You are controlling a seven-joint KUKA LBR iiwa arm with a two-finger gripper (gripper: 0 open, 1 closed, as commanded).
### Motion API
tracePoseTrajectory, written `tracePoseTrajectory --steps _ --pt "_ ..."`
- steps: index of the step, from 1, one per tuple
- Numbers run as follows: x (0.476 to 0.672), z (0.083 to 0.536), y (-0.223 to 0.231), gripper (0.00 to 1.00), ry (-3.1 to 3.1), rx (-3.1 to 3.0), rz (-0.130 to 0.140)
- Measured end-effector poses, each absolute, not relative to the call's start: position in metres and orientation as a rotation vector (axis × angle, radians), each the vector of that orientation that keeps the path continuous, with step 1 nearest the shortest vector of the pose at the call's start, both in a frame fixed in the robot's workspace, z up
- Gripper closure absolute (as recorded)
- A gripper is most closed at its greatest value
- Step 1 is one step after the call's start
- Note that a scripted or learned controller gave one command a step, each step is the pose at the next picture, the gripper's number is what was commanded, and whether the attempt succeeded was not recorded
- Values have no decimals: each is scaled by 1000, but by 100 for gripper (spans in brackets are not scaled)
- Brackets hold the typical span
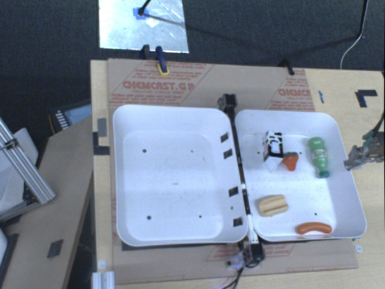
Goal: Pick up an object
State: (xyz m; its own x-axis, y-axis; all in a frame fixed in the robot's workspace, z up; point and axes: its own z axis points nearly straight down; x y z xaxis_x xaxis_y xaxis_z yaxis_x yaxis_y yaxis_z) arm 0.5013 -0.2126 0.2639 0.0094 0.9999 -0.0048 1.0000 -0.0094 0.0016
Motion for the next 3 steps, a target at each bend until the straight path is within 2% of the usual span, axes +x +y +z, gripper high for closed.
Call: tracePoseTrajectory --steps 1,2,3 --pt "537 270 -177 100 2227 2210 3" --pt "603 316 -79 100 2234 2199 15" --pt "546 282 -101 100 2222 2225 -5"
